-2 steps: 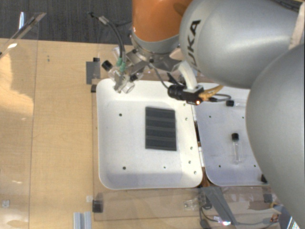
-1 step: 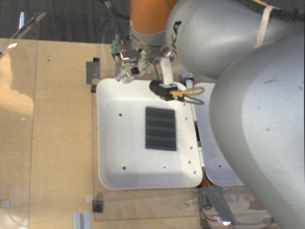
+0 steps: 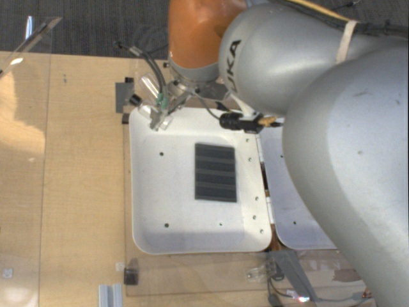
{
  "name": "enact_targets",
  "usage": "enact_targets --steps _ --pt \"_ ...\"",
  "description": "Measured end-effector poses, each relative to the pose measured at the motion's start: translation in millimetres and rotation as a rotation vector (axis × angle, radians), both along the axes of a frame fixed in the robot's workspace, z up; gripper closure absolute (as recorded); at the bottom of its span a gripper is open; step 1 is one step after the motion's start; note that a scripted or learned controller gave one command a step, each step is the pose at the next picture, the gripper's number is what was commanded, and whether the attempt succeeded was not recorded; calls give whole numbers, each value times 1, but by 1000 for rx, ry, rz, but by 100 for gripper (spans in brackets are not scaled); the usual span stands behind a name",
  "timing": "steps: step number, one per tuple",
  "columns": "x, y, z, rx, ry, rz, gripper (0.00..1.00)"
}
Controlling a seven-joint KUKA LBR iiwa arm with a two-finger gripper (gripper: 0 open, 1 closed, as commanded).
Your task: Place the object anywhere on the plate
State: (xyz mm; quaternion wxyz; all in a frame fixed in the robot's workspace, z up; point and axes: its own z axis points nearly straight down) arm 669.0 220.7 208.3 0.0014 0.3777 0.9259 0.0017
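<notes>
Camera view: hand (image 3: 158,117), grip state unclear, at frame's upper left, dark ribbed plate (image 3: 215,172) lying toward lower right.

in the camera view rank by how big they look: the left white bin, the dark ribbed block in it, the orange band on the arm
1. left white bin
2. orange band, though it sits nearer the camera, which enlarges it
3. dark ribbed block
</notes>
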Motion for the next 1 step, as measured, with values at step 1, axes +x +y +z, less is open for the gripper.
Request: enact_targets --steps 1 --pt "-5 -6 -9 -1 -3 413 100"
